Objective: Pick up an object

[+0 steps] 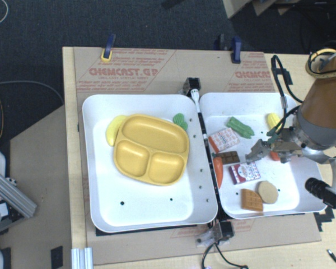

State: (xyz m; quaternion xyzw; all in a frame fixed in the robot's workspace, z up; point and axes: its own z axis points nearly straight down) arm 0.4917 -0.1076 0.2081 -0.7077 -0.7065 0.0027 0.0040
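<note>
Lying just below the jaws (pixel 257 151), the red packet (pixel 245 173) sits untouched.

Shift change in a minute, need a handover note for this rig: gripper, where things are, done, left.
Gripper: low over the right bin, among the items; nothing visibly held, and I cannot tell whether it is open.
Right bin: green pickle, yellow piece at the far side, red-and-white packets, brown bar, carrot by the left wall, waffle and round cookie near the front.
Left bin: yellow divided tray, a yellow item and a green one at its edges.
Done: no pick yet.
Left: grasp and lift one object.
</note>
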